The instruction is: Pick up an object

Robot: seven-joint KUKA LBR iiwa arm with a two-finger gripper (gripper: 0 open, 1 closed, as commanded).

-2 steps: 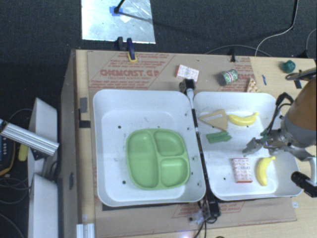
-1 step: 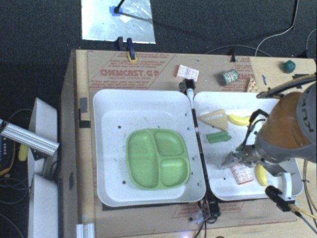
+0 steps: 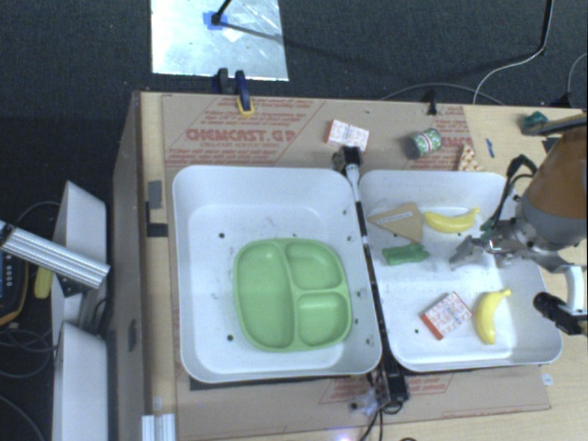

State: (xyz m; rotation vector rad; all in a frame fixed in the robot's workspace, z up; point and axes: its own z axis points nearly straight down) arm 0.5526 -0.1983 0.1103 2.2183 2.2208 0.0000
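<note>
The right bin holds a yellow banana near its far side, with a tan wedge to that banana's left. A green block lies just below the wedge. Toward the front are a red-and-white box and a second banana. My gripper hangs over the middle of the right bin. It is to the right of the green block and below the far banana, and I see nothing in it. The arm's orange band sits at the right edge.
The left bin holds a green divided plate. On the bench behind the bins are a small can, a white card and a blue clamp. A shiny sheet lies on the floor beyond.
</note>
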